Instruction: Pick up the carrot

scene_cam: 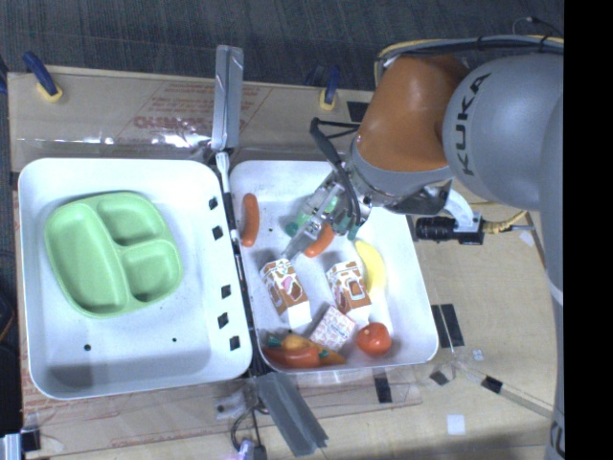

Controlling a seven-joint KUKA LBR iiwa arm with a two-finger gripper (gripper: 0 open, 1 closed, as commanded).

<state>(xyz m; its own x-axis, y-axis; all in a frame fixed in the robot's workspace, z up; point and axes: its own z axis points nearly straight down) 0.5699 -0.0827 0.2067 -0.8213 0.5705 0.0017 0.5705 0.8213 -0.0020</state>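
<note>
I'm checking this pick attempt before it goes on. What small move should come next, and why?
Probably a short straight lift. The gripper sits over the right bin with the carrot apparently between its fingers, and lifting would test that grip.

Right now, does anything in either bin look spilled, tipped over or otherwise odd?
Nothing looks spilled or broken. The small cartons lie on their sides, crowded with the other food in the right bin. The green tray sits askew in the left bin.
</note>
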